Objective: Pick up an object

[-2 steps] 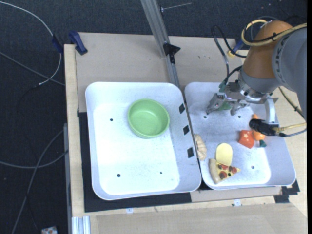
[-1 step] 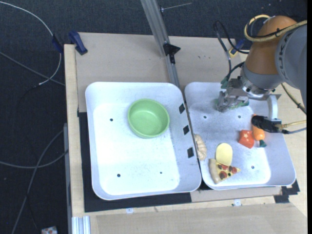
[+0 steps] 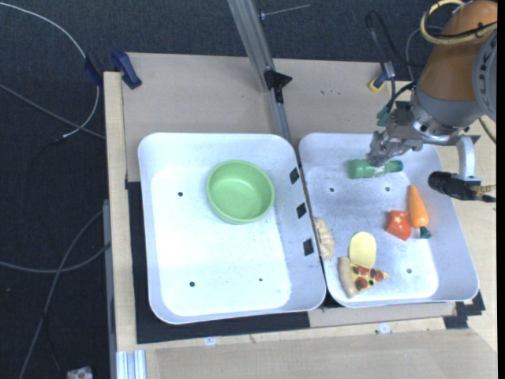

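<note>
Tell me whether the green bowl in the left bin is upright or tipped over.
Upright. The round green plastic bowl sits in the left white bin with its open mouth facing up and its hollow inside visible.

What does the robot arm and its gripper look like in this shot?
The arm is a rounded orange segment over a grey wrist housing, with a yellowish cable loop on top and dark cables running alongside it. Below it sits a small grey metal two-finger gripper with a compact, blocky body.

The two white bins (image 3: 229, 290) look like smooth plastic with a faint speckle. The green bowl (image 3: 241, 190) looks like matt plastic. The bench (image 3: 197, 93) looks like pale, unpolished wood.
</note>
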### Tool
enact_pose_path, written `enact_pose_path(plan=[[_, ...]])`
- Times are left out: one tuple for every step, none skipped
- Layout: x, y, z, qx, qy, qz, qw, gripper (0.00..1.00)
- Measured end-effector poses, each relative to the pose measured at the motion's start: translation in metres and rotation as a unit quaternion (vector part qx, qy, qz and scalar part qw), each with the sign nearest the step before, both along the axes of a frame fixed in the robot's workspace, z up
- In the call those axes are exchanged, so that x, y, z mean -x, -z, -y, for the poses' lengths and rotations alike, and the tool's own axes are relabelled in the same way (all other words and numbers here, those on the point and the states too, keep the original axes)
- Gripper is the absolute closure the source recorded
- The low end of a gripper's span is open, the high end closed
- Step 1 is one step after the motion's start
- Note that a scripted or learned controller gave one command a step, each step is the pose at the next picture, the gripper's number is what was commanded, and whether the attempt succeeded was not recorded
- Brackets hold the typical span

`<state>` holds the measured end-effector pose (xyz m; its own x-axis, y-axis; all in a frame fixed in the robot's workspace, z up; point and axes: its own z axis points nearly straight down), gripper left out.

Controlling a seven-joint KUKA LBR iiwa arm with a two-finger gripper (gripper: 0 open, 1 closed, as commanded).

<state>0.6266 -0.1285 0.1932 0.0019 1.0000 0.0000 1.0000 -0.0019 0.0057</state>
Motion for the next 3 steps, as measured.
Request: enact_pose_path(plan=[[-0.001, -0.009, -0.001, -0.0001, -0.001, -0.001, 1.0, 1.0], [0.006, -0.026, -0.056, -0.0024, -0.003, -0.005, 1.0, 1.0], [0.006, -0.021, -0.113, -0.0023, -0.003, -0.008, 1.0, 1.0]])
